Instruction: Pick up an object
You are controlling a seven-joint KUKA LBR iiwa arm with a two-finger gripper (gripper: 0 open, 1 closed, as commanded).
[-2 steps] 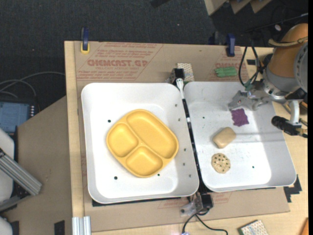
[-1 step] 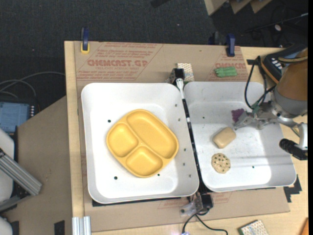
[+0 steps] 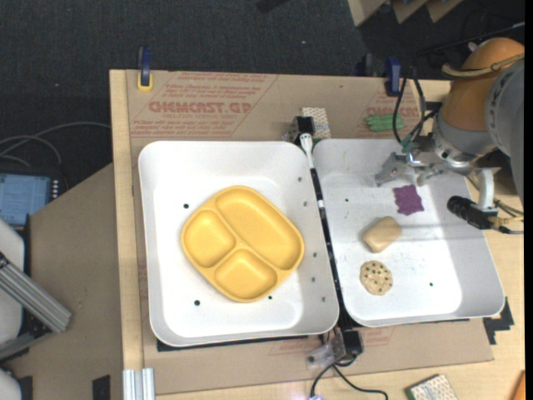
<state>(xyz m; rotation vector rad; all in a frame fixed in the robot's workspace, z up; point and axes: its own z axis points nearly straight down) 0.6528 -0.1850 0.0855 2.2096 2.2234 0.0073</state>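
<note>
My gripper point(image 3: 410, 176) hangs over the far part of the right bin point(image 3: 466, 298), its two metal fingers point(image 3: 387, 175) spread open with nothing between them. Just in front of it a small flat purple piece point(image 3: 408, 199) lies on the bin floor. Nearer the front sit a tan rounded lump point(image 3: 382, 233) and a round chocolate-chip cookie point(image 3: 376, 277). None of them touches the gripper.
The left bin point(image 3: 166, 182) holds a yellow three-compartment plate point(image 3: 241, 242). The arm's grey body with its orange band point(image 3: 491, 57) comes in over the right bin's far right corner. Cables and a black connector point(image 3: 470, 211) hang beside the right wall.
</note>
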